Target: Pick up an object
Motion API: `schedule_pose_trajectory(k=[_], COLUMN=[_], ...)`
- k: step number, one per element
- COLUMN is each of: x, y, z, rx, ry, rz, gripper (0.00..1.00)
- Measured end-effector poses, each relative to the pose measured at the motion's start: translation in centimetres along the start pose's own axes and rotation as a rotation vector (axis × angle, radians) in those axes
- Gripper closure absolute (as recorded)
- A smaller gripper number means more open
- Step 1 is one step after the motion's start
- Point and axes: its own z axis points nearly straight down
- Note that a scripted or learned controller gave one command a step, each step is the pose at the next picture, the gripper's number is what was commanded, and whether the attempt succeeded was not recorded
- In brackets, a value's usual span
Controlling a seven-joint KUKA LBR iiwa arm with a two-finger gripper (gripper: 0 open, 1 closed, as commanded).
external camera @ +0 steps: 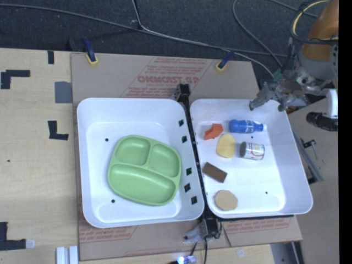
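**Gripper at far-right rim, nothing held**

The gripper (268, 96) hangs over the far right edge of the right bin (286, 164); I can't tell how its fingers are set, and nothing is visibly between them. Nearest candidate: blue bottle (245, 126), lying flat just nearer and left. Close by sit a small can (253, 150), yellow lump (225, 146) and orange piece (213, 131). Risk: the bottle rolls away, or crowding neighbours get nudged. Green divided plate (144, 170) fills the left bin (88, 164).
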Motion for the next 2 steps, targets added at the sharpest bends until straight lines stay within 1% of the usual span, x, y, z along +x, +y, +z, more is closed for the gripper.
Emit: schedule_pose_trajectory(k=[1, 2], x=[0.1, 0.0], y=[0.3, 0.9], z=[-1.0, 3.6], rx=[-0.014, -0.011], ry=[-0.003, -0.004], rz=[-0.003, -0.004], gripper=[0.0, 0.0])
